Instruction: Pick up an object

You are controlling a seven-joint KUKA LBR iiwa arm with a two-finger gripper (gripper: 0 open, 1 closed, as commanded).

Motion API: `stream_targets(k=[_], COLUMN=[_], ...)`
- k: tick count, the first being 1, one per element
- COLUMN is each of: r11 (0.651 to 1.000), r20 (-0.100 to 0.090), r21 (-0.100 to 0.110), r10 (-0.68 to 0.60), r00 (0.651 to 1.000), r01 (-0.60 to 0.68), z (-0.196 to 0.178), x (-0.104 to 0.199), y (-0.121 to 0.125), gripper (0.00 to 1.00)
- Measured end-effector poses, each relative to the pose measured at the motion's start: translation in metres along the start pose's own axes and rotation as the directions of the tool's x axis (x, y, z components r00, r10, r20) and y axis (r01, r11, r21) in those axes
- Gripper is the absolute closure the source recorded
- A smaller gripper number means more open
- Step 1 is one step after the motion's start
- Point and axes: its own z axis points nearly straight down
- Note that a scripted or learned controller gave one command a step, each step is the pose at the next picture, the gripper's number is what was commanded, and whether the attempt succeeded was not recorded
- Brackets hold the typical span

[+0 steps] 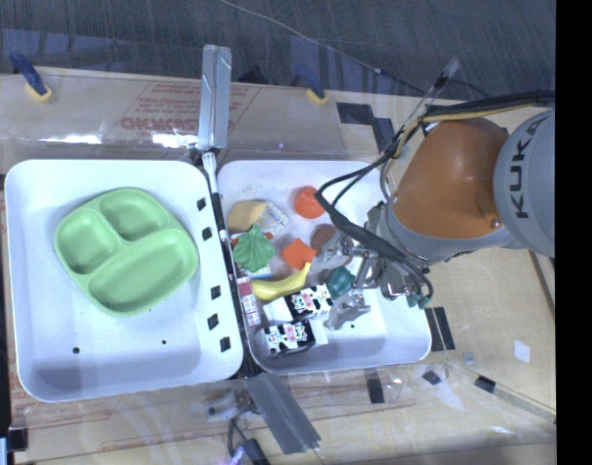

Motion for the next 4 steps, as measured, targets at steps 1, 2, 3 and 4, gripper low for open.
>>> stream_targets(k=[1,2,3,4], r11=[0.999,1.000,0.999,0.988], r20=[0.021,0.019,0.026,0.034], r21=[0.002,0.013,0.009,0.002], r10=[-0.033,0.013,0.042,0.156], r00=[0.999,1.000,0.999,0.987], r01=[0.033,-0.014,-0.042,-0.156], z=[0.076,0.094,0.094,0.093], x=[-0.082,-0.099,-0.095,-0.082], y=[0.002,0.034,0.034,0.038], gripper=[0.00,0.00,0.00,0.00])
